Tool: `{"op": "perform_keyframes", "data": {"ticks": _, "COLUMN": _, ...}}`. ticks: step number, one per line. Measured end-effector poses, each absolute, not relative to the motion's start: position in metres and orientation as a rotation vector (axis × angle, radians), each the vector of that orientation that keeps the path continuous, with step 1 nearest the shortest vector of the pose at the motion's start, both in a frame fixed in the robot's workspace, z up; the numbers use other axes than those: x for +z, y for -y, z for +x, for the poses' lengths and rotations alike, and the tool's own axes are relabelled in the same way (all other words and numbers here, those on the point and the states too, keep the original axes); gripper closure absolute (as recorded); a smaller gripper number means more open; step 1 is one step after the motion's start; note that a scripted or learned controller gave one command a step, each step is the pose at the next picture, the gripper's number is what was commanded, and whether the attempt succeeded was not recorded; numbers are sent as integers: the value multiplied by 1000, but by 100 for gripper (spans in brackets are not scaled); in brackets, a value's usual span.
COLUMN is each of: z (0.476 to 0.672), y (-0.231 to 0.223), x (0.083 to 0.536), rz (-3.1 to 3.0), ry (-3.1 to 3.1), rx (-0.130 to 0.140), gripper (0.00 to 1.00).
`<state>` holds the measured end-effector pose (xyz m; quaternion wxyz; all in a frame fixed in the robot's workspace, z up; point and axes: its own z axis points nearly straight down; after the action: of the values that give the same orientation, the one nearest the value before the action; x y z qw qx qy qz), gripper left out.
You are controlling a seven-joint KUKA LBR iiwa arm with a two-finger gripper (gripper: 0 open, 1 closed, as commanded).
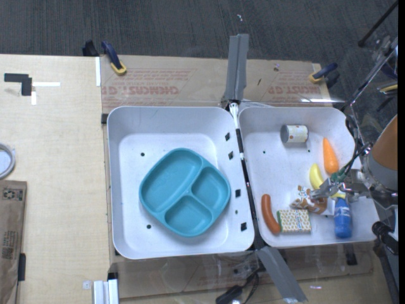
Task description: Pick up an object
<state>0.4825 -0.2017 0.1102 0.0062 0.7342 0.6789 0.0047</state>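
Gripper (329, 187) sits low in the right white bin (266, 122), finger state indeterminable, among crowded items: yellow plastic banana (315, 175), blue bottle (342, 219), crumpled brown wrapper (305, 201). Risk: crowding may cause a glancing or double grasp.

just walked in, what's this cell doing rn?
The grey KUKA arm's gripper is down in the right white bin, among a yellow banana-shaped toy, an orange carrot-shaped toy and a blue bottle. Nothing is visibly held. The left white bin holds a teal divided plate.
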Motion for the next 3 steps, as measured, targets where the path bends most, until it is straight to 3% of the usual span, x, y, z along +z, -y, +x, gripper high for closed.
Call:
{"op": "perform_keyframes", "data": {"ticks": 1, "z": 487, "y": 202, "x": 124, "rz": 2290, "ry": -2116, "rx": 26, "gripper": 100}}
{"op": "perform_keyframes", "data": {"ticks": 2, "z": 486, "y": 202, "x": 122, "rz": 2292, "ry": -2117, "rx": 23, "gripper": 0}}
{"op": "perform_keyframes", "data": {"ticks": 3, "z": 531, "y": 185, "x": 106, "rz": 2229, "ry": -2185, "rx": 15, "gripper": 0}}
